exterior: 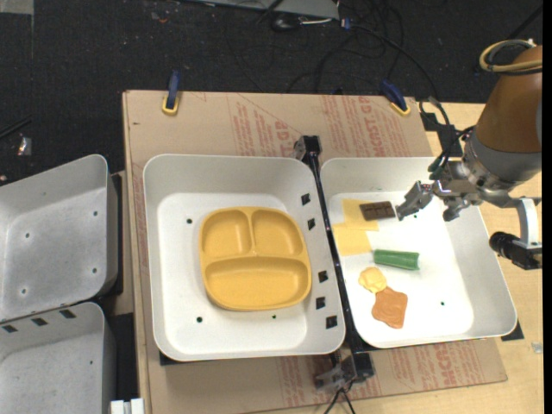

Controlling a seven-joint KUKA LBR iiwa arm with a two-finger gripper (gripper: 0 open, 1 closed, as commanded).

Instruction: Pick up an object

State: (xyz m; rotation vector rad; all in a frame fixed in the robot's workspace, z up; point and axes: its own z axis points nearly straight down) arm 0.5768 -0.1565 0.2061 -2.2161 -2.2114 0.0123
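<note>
The right bin [470,304] holds several small items: a dark brown block [376,211] lying on a pale yellow slice [352,231], a green stick [397,259], a small yellow lump [373,279] and an orange piece [390,307]. My gripper [431,201] hangs over the upper right part of this bin, to the right of the brown block. Its two fingers stand apart with nothing between them. The left fingertip [409,203] is closest to the brown block.
A yellow divided plate [255,259] lies in the left bin [172,231]. Black clips run along the divider between the bins. The arm's orange band [513,115] and grey wrist rise at the right edge. Blue-and-yellow clamps hold the cardboard base at the back.
</note>
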